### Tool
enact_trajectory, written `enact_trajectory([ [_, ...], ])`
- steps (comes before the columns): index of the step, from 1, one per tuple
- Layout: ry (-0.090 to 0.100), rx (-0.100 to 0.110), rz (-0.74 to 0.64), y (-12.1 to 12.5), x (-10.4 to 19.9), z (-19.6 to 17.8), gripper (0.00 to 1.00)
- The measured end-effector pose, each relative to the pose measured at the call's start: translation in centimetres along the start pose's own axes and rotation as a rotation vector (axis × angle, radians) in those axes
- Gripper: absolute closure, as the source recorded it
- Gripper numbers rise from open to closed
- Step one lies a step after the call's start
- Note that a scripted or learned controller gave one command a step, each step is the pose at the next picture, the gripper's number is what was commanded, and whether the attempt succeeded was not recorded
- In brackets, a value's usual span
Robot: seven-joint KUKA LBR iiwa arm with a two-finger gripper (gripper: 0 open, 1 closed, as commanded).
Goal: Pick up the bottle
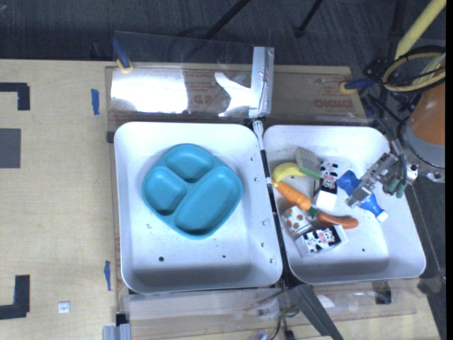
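Note:
A blue bottle (347, 183) with a white cap lies in the right bin (403, 257), towards its right side, the cap end pointing to the lower right. My gripper (364, 190) comes in from the right and sits low over the middle of the bottle, hiding that part. Blue shows on both sides of the gripper. The orange band of the arm (432, 122) is at the view's right edge.
Just left of the bottle lie a cow-patterned carton (328, 176), a white block (325, 199), a carrot (294, 195), a banana (287, 172) and another cow-patterned box (320, 239). The left bin (134, 261) holds a blue divided plate (191, 188).

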State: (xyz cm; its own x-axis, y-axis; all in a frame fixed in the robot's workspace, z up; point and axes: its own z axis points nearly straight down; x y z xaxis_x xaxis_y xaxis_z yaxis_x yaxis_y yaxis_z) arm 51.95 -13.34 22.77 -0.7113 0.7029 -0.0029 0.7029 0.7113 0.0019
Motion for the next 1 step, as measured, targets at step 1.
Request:
enact_trajectory([
  [1, 0.004, 0.002, 0.024, 4.21, 0.92, 4.05, 1.00],
])
